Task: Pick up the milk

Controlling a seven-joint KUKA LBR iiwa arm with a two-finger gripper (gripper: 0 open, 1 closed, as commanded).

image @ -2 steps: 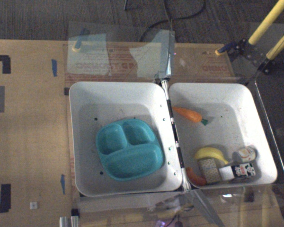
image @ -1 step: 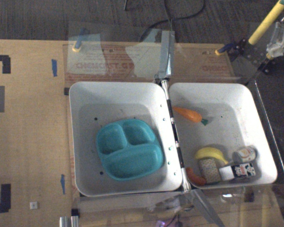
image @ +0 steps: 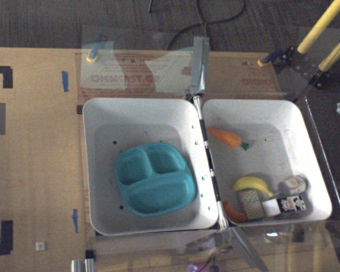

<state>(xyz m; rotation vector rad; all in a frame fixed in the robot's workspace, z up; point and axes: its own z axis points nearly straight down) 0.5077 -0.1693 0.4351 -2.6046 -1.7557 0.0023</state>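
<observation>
Two white bins sit side by side in the middle of the frame on a tan cardboard-covered bench [image: 34, 169] with strips of blue tape [image: 64, 81] and a few black marks near its left edge. The left bin [image: 96, 118] holds a teal divided plate [image: 154, 178] lying flat, a bit below the bin's centre. The right bin [image: 289, 118] has all the small stuff: a carrot [image: 226, 137] near its upper left, and a cluster at its lower edge (pretty crowded down there). In that cluster the milk [image: 286, 205], a small carton with black and white patches, lies on its side at the bin's lower right, just beside a grey can [image: 292, 185] above it and a tan block [image: 250, 203] to its left. A banana [image: 253, 184] curves over the block, touching or nearly so, and something orange-red [image: 234, 211] sits at the bottom left of the pile. Across the top of the frame is dark carpet [image: 73, 10] with a black cable [image: 215, 7] looping on it, and a yellow-handled clamp [image: 306, 55] sits at the upper right. The arm and gripper aren't in the shot, so can't tell how wide the gripper is.
</observation>
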